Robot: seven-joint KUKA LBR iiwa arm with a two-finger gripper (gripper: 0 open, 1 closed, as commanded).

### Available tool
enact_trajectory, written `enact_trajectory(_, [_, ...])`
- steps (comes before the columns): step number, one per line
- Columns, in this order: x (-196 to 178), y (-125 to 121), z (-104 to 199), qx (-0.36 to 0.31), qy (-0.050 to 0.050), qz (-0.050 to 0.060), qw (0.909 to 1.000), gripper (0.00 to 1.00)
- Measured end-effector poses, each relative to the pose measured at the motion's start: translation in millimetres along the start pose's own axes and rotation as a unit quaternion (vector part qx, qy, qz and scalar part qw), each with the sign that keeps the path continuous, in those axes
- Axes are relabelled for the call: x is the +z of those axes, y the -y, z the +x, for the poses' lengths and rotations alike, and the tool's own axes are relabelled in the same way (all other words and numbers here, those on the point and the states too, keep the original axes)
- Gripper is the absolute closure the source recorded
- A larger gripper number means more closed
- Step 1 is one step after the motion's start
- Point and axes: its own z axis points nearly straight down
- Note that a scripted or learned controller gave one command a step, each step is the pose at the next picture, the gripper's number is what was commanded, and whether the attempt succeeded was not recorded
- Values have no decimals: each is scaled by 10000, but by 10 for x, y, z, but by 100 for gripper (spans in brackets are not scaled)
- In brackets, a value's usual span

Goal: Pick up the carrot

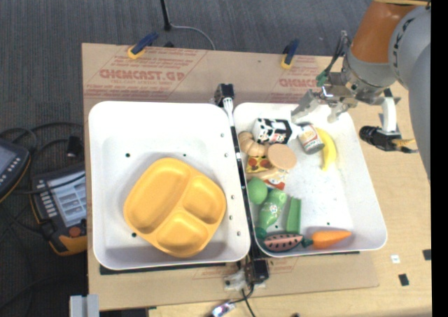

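Note:
An orange carrot lies in the near right corner of the right bin, next to a watermelon slice. My gripper hangs over the far right part of that bin, above a small can and a banana. Its fingers are spread apart with nothing between them. The carrot is far from the gripper, toward the near edge.
A yellow divided plate fills the left bin. In the right bin there are also a cow-patterned carton, a round wooden piece, green vegetables and other toy food. The bins' shared wall runs between them.

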Motion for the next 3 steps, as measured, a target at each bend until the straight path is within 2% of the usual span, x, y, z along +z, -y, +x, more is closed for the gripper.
enact_trajectory(1, [-339, 908, -14, -1162, 4, -5, 9932, 0])
enact_trajectory(2, [921, 1342, -178, -2428, -1, -7, 9701, 0])
enact_trajectory(3, [986, 1692, -5, -4274, 87, -127, 9039, 0])
